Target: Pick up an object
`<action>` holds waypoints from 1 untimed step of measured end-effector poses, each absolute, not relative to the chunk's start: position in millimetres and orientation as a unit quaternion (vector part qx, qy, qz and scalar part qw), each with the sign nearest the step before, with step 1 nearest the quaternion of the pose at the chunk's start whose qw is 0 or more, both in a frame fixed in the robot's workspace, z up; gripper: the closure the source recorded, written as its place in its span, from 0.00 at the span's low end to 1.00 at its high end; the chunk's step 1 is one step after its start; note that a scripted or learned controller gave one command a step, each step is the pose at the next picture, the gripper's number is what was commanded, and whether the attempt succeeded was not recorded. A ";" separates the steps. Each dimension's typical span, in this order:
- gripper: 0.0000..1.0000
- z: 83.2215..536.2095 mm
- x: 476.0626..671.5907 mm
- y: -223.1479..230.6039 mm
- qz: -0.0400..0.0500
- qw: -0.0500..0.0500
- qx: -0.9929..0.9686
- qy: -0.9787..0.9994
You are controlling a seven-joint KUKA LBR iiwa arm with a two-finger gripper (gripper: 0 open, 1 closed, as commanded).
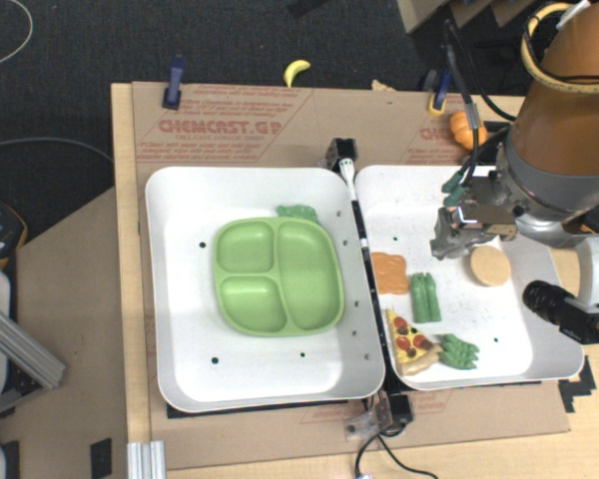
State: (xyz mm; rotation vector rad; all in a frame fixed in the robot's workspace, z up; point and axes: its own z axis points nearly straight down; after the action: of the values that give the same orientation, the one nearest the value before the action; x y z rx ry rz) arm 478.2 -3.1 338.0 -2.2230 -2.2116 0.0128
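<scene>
The bench (230, 128) carries two shallow white bins side by side, and the arm (569, 98), grey with an orange band, reaches over the right one. Its gripper (457, 239) hangs above the upper middle of the right bin (539, 362); whether it is open or closed cannot be told, and nothing can be seen held in it.

The left bin (180, 297), well off to the gripper's left, holds a pale green divided plate (278, 275) with three compartments, lying flat near the bin's centre. A small dark green leafy piece (298, 212) lies at the plate's upper edge.

The right bin holds the small toy foods. Just to the right of the gripper and slightly below it lies a round tan disc (490, 265), flat like a biscuit. To the gripper's lower left sits an orange slab (387, 271), roughly square. Beside that slab, on its right and nearly under the gripper, is a bundle of dark green stalks (424, 297), lying upright in the view. Farther below the gripper, near the bin's front edge, a pizza slice (411, 341) with red dots lies beside a green leafy piece (458, 351), the two touching or nearly so.
</scene>
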 end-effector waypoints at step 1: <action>1.00 223.1 480.7 -67.7 0.004 0.004 -0.710 -0.704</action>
State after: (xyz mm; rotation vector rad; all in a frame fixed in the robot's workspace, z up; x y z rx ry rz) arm 480.7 -67.7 223.1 -2.2251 -2.2070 0.0125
